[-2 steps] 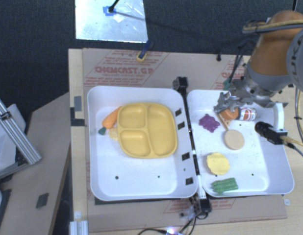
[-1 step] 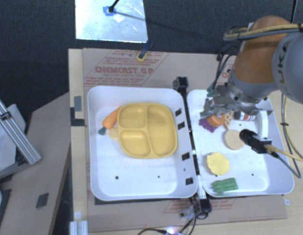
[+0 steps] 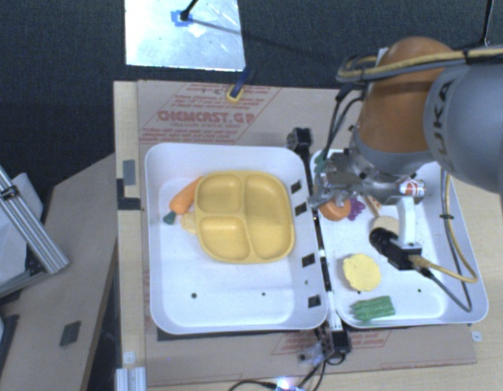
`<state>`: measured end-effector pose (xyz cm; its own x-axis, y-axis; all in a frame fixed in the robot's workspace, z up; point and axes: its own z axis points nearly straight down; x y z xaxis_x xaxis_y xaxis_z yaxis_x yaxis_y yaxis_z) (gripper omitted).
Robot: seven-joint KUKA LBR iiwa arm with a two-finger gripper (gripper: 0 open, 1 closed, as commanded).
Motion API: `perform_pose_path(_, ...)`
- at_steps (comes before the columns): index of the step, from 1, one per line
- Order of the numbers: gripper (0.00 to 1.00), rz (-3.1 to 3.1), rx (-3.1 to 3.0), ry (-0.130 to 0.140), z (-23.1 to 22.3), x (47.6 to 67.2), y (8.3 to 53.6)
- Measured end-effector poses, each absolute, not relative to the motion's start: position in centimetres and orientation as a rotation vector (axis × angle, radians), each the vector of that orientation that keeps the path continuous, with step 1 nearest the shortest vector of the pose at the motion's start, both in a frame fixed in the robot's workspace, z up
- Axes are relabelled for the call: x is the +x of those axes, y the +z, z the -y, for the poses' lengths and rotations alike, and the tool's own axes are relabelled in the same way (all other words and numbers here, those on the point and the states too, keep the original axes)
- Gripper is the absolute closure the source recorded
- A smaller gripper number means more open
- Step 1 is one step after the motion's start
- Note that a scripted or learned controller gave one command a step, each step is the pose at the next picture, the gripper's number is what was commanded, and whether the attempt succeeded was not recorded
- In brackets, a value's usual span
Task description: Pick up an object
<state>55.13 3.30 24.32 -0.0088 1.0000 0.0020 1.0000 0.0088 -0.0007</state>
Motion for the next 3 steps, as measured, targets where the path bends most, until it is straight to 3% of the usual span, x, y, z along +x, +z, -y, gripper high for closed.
perform_pose_path(1,1.0,2.228,-2.213,0.0,-7.4,53.1,22.9)
perform_pose_path(3,1.0,2.223,-2.221,-0.002,-6.5,54.0,23.3)
